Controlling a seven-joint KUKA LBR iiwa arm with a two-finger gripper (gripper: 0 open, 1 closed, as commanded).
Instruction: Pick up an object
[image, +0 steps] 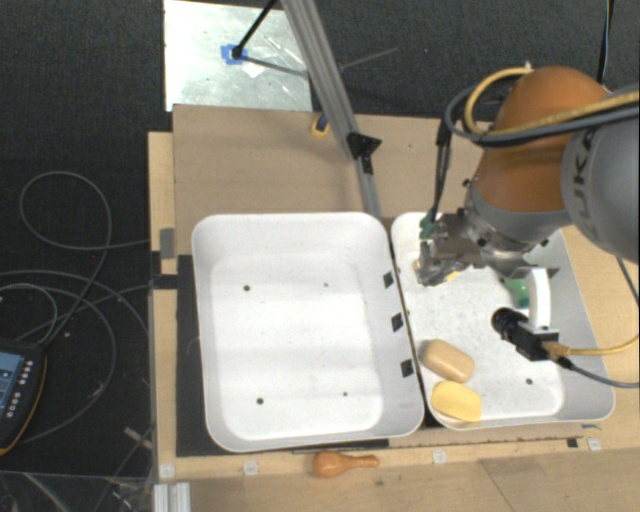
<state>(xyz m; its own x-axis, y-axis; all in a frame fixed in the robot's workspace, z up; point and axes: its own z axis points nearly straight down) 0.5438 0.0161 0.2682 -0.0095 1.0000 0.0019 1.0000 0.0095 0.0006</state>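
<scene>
The left bin (290, 330) has bare white floor. Below its front edge, on the bench, lies a small orange pear-shaped toy (343, 462), outside both bins.

The right bin (590, 400) has the things to pick from. A tan block (447, 359) lies near the front-left corner. A yellow piece (456, 402) sits just beside it, closer to the front rim. The tan block's long side runs left to right with a small tilt. A green and white thing (530, 292) lies farther right, partly under the arm.

The gripper (436, 262) hangs over the back-left part of the right bin. I cannot tell if its fingers are apart or together. Nothing shows between them.

The tan block lies toward the front of the bin from the gripper, almost straight ahead. I think the gripper must move that way, then go down.
</scene>
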